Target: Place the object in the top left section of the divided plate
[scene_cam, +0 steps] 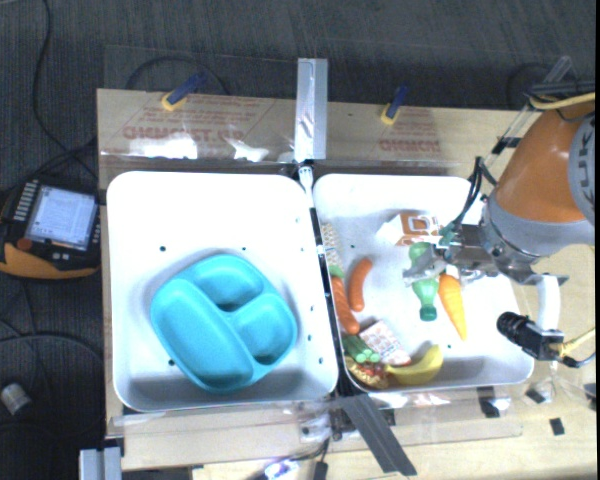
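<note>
The gripper (442, 256), its finger state impossible to tell, hovered at the right bin's (380, 194) three o'clock over a green bottle (425, 296) and carrot (452, 306), while the blue divided plate (223, 318) lay in the left bin (140, 208).

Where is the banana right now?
The banana lies in the right bin, at its near edge, just below the carrot and beside a small packet.

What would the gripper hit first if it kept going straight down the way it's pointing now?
Most likely the green bottle lying just under the gripper in the right bin, with the carrot right beside it. Depth is hard to judge from this slanted overhead view.
</note>
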### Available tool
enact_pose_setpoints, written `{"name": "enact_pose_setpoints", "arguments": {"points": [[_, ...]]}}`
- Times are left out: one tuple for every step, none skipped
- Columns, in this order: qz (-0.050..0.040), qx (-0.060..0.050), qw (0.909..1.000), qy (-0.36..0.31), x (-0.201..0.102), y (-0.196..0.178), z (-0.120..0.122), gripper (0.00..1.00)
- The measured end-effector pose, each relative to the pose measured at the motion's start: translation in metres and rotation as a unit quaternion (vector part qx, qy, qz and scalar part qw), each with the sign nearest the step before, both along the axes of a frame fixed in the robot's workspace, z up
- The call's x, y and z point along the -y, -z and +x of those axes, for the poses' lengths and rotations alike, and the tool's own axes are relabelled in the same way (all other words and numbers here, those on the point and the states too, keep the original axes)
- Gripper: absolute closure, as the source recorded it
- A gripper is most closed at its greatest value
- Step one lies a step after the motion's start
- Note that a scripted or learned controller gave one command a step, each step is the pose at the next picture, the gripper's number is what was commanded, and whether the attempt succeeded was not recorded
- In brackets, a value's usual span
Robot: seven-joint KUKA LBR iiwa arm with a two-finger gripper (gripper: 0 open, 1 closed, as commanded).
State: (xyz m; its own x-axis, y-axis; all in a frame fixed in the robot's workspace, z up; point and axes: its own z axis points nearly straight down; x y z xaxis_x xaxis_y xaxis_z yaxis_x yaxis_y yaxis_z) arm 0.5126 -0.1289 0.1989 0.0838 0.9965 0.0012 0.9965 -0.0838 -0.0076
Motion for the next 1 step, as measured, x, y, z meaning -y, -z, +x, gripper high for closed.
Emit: {"name": "enact_pose_setpoints", "arguments": {"points": [[-0.0011, 0.004, 0.9988, -0.049, 0.006, 0.0908, -0.025, 1.0]]}}
